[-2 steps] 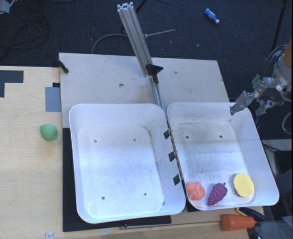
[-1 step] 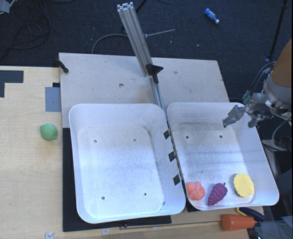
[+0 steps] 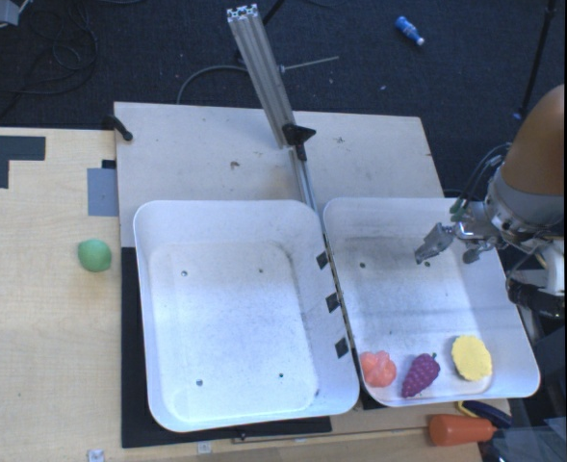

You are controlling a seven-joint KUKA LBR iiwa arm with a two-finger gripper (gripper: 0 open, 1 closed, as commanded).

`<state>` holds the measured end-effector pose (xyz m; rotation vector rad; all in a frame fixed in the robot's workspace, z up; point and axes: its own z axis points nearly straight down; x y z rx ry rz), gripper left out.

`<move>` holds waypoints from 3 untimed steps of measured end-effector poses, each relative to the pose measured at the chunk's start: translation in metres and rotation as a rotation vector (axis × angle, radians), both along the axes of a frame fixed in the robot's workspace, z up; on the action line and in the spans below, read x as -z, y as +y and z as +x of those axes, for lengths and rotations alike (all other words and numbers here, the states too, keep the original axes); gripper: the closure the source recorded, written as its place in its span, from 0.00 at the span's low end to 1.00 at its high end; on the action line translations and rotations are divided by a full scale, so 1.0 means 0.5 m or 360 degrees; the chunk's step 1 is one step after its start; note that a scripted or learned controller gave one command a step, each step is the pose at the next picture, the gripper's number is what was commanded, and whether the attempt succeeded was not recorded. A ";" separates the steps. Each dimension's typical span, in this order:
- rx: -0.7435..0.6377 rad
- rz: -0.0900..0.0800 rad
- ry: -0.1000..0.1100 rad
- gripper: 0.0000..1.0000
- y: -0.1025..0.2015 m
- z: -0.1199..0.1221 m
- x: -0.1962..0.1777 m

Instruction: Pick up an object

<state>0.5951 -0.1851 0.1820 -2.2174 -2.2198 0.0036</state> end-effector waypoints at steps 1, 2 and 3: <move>0.0001 0.0000 0.0002 0.00 0.003 -0.007 0.127; 0.0003 -0.0002 -0.0007 1.00 0.000 -0.005 0.100; 0.0002 -0.0004 -0.0013 1.00 -0.016 -0.016 -0.007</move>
